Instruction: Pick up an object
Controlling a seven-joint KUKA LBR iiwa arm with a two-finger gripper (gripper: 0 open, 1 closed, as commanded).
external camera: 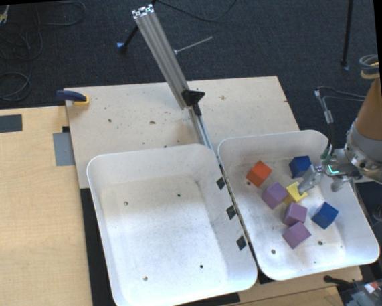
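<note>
The right bin [348, 251] holds several small blocks. An orange block [259, 173] lies at its upper left and a blue block [300, 166] to the right of it. Below them sit a purple block [274, 195], a yellow block [294, 193], two more purple blocks [295, 213] [296, 234] and a second blue block [325, 215]. My gripper [309, 182] reaches in from the right edge and hangs low over the bin, its tip right beside the yellow block and just below the upper blue block. I see no block lifted.
The left bin [100, 191] stands beside the right one, with a divider carrying black clips [231, 211] between them. A slanted aluminium rail [165, 57] rises behind the bins. The arm's wrist [363, 156] overhangs the right bin's right rim.
</note>
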